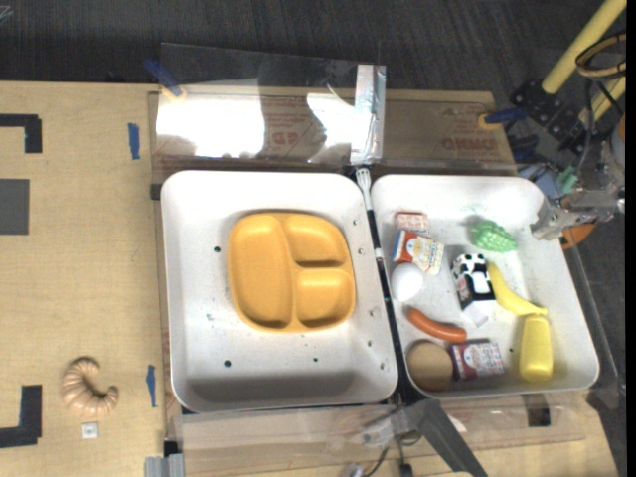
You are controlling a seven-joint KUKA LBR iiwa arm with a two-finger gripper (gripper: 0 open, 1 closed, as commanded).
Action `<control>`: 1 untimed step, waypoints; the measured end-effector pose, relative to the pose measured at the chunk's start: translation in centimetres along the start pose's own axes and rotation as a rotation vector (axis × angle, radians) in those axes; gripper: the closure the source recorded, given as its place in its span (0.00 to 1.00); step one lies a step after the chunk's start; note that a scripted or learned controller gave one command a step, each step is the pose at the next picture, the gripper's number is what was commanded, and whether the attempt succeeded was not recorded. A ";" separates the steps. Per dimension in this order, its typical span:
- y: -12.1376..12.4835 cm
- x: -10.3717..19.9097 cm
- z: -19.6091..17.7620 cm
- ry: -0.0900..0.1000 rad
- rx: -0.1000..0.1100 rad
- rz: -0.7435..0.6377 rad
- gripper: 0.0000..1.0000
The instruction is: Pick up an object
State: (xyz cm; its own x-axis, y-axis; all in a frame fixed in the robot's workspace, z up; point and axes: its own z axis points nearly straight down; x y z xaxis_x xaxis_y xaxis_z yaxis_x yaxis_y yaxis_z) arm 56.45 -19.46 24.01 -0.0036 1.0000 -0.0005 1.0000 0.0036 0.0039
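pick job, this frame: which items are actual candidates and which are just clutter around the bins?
Candidates, all in the right bin:
green toy
banana
yellow bottle
hot dog
small can
white egg
black-and-white toy

Lying about:
yellow divided tray, alone in the left bin
croissant toy, on the bench outside both bins

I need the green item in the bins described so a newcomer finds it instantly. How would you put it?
Look at the right bin, the one crowded with small objects. Go to its far side, toward the right: the green toy lies there, just above the black-and-white toy and the banana. It is the only green, knobbly thing in either bin.
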 end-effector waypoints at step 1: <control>0.1 0.0 -1.1 -0.001 -0.004 -0.002 1.00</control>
State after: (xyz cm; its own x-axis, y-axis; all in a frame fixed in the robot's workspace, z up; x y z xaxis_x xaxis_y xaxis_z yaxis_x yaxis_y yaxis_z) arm 56.57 -19.44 25.07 -0.0055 1.0000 -0.0016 1.0000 0.0055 0.0076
